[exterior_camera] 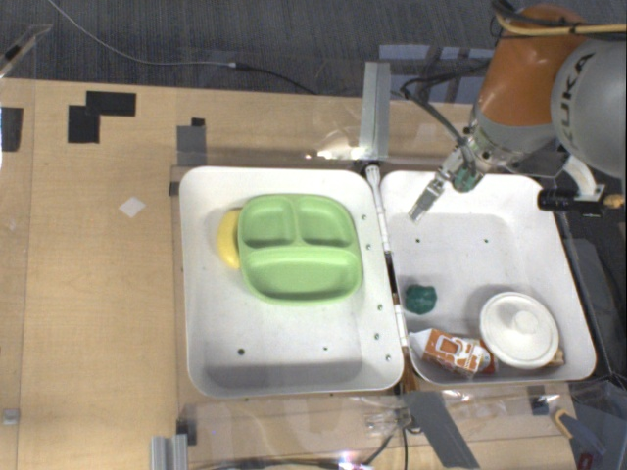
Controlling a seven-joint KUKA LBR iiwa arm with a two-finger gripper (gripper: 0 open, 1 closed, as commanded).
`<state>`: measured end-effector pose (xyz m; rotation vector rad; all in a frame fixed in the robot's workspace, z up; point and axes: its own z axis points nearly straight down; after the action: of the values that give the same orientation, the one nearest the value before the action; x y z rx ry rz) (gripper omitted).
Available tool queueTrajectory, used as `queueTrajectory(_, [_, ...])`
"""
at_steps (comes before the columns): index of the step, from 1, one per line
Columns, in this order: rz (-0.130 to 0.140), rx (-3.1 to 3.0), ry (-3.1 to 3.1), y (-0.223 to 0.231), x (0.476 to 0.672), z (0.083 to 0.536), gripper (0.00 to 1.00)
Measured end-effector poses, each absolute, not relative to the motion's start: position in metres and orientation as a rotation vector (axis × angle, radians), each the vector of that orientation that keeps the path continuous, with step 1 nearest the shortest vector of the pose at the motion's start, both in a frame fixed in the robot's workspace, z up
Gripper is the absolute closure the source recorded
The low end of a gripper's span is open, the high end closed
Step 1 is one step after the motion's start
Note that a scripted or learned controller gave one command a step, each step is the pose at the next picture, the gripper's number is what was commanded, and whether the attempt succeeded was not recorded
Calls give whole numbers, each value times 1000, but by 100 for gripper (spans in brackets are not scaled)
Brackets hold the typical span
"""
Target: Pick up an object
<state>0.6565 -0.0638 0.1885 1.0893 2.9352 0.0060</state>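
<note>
A: Claw (427,204) sits up at the far end of the right bin (490,253), tilted, tip pointing down-left. Can't tell its state; it's too small and slanted to read. Nothing visible in it.

B: Candidates, biggest first?

A: Left bin (211,262): green tray (297,246), three compartments, lying over a yellow thing (227,239) that pokes out at its left side. Right bin: white bowl (519,328) near the front right corner, carton (454,352) on its side along the front wall just left of the bowl, small green lump (421,299) close to the divider wall.

B: Which would you go for?

A: My judgement: the lump. Nearest the claw, stands apart from its neighbours, bare floor between it and the claw. Drop straight down, fingers set along the divider rather than across, since the wall is just beside it on the left.

B: Risks?

A: Wall clip on that side. Carton is worse: pressed near the front wall and almost touching the bowl, little room for a finger. Tray is wide and flat, poor bite.

B: Open room?

A: Middle and far part of the right bin floor is bare. Good approach lane.
</note>
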Motion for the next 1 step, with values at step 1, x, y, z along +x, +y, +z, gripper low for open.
queueTrajectory(1, [4, 769, 3038, -46, 623, 187, 0])
